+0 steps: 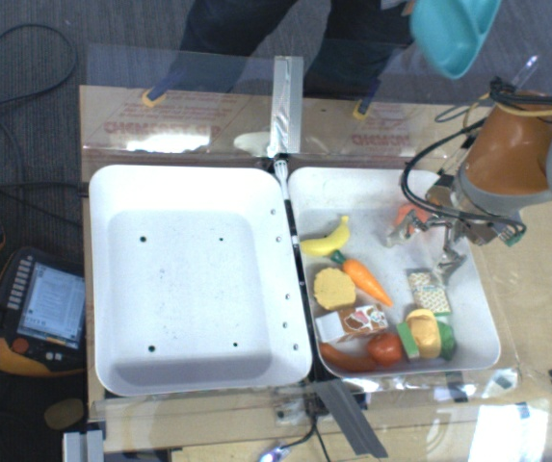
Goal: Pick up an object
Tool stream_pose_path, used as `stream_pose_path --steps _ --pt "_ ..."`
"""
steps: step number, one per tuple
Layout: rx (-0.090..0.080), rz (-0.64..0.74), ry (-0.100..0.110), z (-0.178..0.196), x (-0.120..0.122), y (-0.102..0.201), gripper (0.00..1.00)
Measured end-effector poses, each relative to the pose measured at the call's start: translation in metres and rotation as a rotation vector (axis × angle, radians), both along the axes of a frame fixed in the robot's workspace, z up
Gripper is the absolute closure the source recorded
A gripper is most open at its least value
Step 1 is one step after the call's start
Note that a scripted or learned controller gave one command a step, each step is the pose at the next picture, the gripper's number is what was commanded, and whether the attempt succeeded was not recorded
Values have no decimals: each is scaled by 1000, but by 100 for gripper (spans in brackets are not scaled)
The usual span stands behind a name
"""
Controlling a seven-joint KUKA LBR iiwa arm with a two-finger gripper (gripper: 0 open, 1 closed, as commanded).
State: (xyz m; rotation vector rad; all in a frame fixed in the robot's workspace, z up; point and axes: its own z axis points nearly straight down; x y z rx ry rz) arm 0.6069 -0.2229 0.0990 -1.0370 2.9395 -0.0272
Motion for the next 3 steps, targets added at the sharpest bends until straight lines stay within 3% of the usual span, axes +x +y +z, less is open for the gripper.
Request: stream_pose_path --steps 1,2,3 --pt "9 -350 2 1 32 26 0" --pt "17 -749 19 114 -1 11 0" --pt "20 -788 20 113 45 0 0"
